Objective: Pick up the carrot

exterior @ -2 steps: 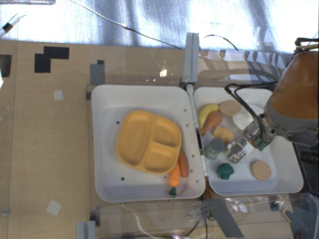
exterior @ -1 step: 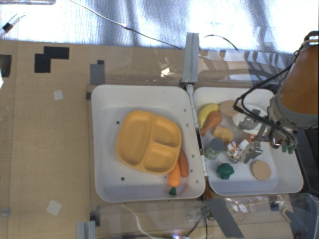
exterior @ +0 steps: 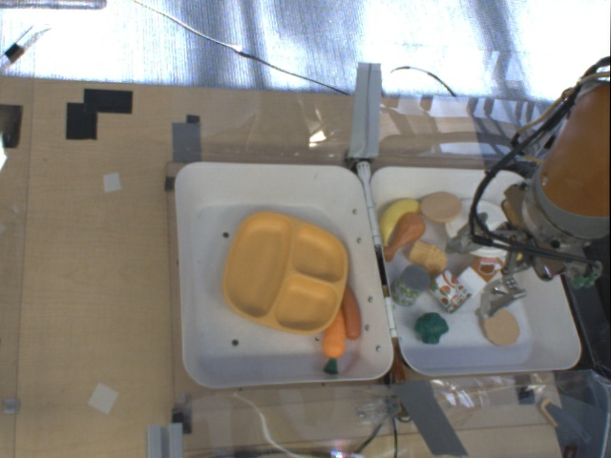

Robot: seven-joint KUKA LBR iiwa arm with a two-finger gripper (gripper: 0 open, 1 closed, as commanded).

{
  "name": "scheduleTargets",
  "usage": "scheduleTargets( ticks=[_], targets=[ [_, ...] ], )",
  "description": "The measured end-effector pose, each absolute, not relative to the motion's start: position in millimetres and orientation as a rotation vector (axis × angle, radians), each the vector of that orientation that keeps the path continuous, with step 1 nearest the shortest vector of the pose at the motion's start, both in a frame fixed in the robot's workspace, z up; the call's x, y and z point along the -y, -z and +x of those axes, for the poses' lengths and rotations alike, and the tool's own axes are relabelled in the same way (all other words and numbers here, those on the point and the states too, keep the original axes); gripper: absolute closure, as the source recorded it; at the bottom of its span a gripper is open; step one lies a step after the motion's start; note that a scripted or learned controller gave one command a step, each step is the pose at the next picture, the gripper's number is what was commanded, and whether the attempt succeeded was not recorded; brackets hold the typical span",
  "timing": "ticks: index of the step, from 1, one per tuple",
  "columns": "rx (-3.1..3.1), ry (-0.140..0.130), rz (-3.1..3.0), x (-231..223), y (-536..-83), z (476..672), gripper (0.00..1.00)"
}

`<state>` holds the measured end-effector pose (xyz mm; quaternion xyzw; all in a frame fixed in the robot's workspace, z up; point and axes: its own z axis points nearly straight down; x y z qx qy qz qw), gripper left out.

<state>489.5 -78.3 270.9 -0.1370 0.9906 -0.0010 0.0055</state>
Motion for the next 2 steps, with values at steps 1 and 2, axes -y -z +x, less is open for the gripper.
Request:
scheduleTargets(
  ticks=[1,2],
  targets=[
    [-3.091,0.005,-0.428,77.3,-283.4,492.2,1.00],
    [-3.109,-0.006,-0.435,-17.6,-205.6,499.5,1.00]
  ],
)
